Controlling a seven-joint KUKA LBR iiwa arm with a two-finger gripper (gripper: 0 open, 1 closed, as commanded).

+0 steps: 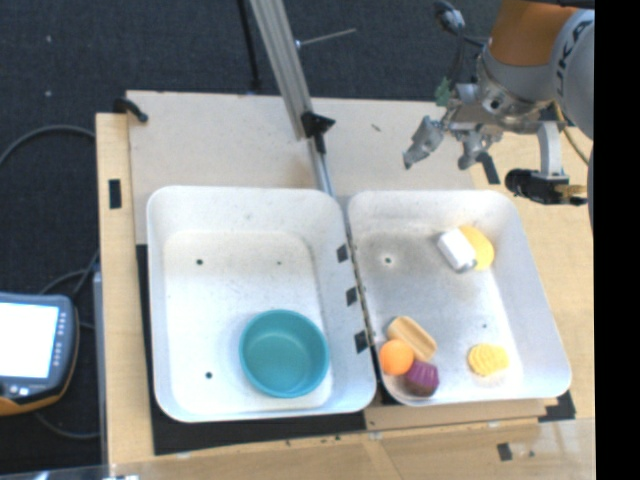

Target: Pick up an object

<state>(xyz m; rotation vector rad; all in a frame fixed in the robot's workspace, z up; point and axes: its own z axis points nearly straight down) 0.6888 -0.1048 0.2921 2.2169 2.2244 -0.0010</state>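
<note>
Your candidate objects lie in the right bin (pixel 530 268). Nearest the gripper (pixel 447 151) you have a white cylinder-like block (pixel 457 250) resting against a yellow rounded piece (pixel 479 247); the two touch, the white one overlapping the yellow one's left side. Both sit below the gripper in the camera view, slightly toward the arm's side, inside the far half of the bin.

Farther from the gripper, along the bin's near edge, you will find four items:
- a tan bread-like piece (pixel 412 336), tilted;
- an orange ball (pixel 396 357), touching the bread piece's lower end;
- a purple rounded item (pixel 422 377) (exact type cannot be told), just beside the ball;
- a yellow ridged piece (pixel 488 359), apart from the other three, on the arm's side.

The gripper hangs over the bare bench top (pixel 220 138) beyond the far rim of the right bin, not over either bin. Its fingers are spread apart and point down and outward, and nothing sits between them.

The left bin (pixel 180 268) lies well away from the gripper, across the shared divider. It contains one teal bowl (pixel 284 352), upright, set toward the near corner closest to the divider.

A slanted metal post (pixel 285 63) meets the bench where the two bins join, to the gripper's left in the view.
</note>
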